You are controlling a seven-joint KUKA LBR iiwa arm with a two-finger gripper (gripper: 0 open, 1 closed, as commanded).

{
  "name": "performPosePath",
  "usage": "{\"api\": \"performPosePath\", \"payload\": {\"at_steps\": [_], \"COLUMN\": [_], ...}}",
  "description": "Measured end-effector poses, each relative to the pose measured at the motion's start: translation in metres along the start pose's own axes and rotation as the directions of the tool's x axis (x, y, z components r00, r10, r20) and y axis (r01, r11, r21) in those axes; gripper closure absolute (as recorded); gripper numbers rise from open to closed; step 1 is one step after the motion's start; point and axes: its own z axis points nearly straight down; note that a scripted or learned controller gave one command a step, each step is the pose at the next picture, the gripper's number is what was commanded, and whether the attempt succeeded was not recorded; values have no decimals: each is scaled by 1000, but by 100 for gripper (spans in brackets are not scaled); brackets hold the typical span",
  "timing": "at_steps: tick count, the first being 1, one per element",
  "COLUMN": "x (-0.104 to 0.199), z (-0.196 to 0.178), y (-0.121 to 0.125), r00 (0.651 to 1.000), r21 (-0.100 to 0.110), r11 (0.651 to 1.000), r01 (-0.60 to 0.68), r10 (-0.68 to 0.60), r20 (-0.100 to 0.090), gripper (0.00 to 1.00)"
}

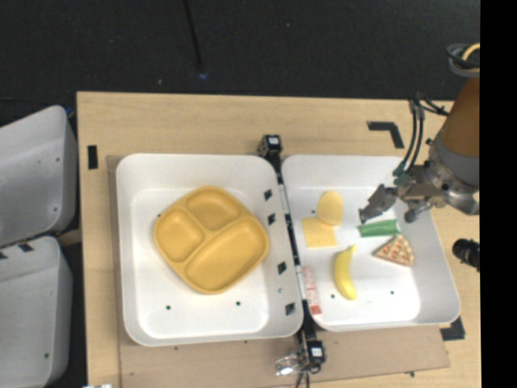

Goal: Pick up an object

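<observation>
The left bin carries a yellow divided plate at its centre. In the right bin, the gripper hangs low near the far edge, fingers spread and holding nothing, just above a green block. Pizza slice, banana and cheese lie nearby. Nothing is lifted yet; the grasp remains.

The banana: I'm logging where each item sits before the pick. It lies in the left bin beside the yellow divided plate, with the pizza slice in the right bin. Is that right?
Not quite. The banana lies in the right bin, not the left, as the camera view shows. The yellow divided plate sits alone in the left bin. The pizza slice is in the right bin, as you said.
</observation>
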Motion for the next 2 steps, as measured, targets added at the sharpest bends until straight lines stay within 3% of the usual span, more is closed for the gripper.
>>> {"api": "performPosePath", "payload": {"at_steps": [1,2], "x": [0,8], "z": [-6,44], "y": [2,-2], "r00": [1000,1000], "r21": [-11,-7], "r11": [1000,1000], "r01": [2,0], "r10": [-2,0], "r20": [2,2], "gripper": [0,0]}}
